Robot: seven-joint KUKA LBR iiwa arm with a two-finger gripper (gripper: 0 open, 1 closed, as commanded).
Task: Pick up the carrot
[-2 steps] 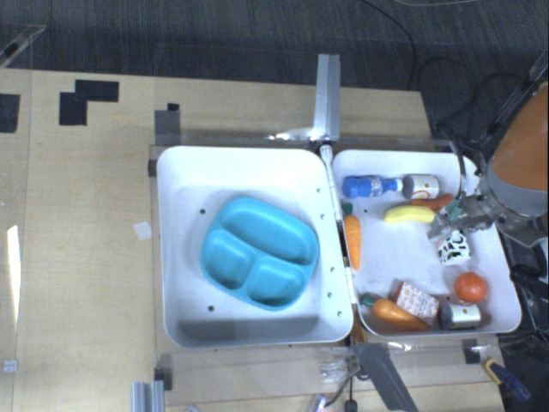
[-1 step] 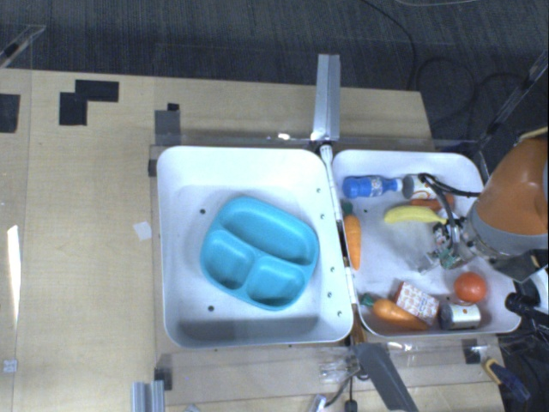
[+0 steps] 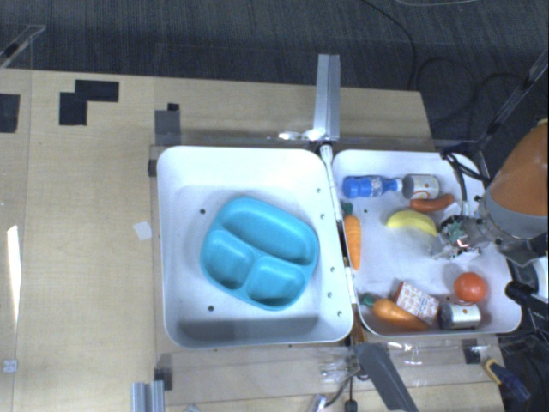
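On the table (image 3: 86,256), far to the left of the end effector, the left bin (image 3: 171,256) holds a blue divided tray (image 3: 257,251), well apart from anything the task needs; the move does not concern it.

Next comes the carrot (image 3: 352,240), lying in the right bin (image 3: 510,312) hard against its left wall, just beside the divider between the two bins; its long axis runs up and down in the camera view, green stub at the far end, pointed tip toward the near end. From the end effector (image 3: 456,240) it lies straight across the bin to the left, at about the same depth, with bare white floor between them; so the coming move, as I judge it, is a plain sideways reach to the left, with the grip set across the carrot's narrow width; the wall beside it leaves little room on that side.

A second orange vegetable (image 3: 396,312), possibly another carrot, lies in the near corner, left of and nearer than the end effector; a banana (image 3: 412,222) sits just to its left and a little farther back; a tomato (image 3: 470,287) lies just nearer than it.

The end effector hangs low over the bin's right part, near the banana; I cannot tell how wide it stands, and nothing shows held in it.
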